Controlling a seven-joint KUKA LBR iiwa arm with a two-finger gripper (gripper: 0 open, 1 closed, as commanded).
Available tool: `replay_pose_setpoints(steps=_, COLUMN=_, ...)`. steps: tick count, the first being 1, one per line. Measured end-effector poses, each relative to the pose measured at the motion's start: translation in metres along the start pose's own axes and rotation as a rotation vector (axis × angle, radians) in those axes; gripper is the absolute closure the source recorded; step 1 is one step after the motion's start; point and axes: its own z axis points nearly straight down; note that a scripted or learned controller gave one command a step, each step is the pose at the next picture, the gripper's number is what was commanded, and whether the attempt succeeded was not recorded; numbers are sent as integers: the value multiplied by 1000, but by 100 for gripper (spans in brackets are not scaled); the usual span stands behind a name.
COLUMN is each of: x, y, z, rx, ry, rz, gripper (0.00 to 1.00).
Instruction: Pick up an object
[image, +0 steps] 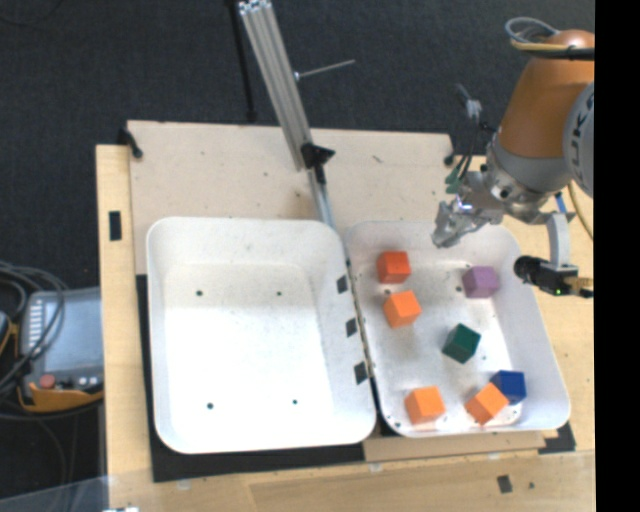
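The right bin (535, 335) holds several small blocks: an orange one (393, 266) at the back left, another orange one (402, 307) just in front of it, a purple block (480, 281), a dark green block (461, 343), a blue block (509, 384), and two more orange blocks (425, 404) (487, 403) near the front. My gripper (447, 233) hangs over the bin's back edge, behind and between the rear orange block and the purple block. Nothing shows between its tips.
The left bin (170, 300) lies beside the right one. A metal post (285, 95) slants up from between the bins at the back. A grey device with cables (60, 345) sits off the bench at the left.
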Motion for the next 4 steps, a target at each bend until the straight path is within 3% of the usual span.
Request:
replay_pose_setpoints(steps=2, x=92, y=-29, z=-4, rx=1, ry=0, rz=-1, gripper=100)
replay_pose_setpoints(steps=4, x=209, y=-60, z=14, rx=3, ry=-1, rz=0, gripper=100)
